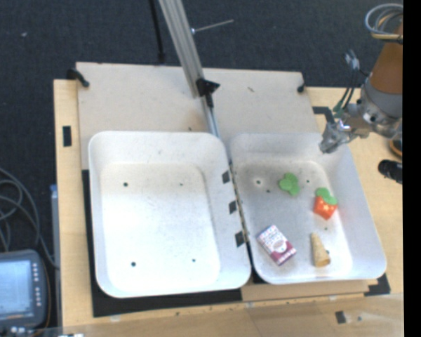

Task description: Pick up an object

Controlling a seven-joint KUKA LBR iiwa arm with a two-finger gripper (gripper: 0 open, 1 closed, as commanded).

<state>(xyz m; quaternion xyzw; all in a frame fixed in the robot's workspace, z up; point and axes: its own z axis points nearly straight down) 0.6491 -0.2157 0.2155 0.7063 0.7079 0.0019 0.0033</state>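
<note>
Arm was parked at the far right corner of the right bin (358, 255) when I checked the feed, end effector (330, 140) hanging over the bin's back rim with nothing in it that I could see; honestly couldn't tell from that angle whether it was released or clenched. All four candidates sat in that same bin, toward me and a bit left of the tool: green piece (289, 184) was nearest, the red strawberry-looking toy (325, 204) just below that, then the tan cone thing (320, 250) with its long axis running roughly front to back, and the little pink carton (276, 244) lying tilted on a diagonal near the divider. Carton had some print on it but way too small to read. Left bin (98, 209) wasn't in play, I'd guess.
</note>
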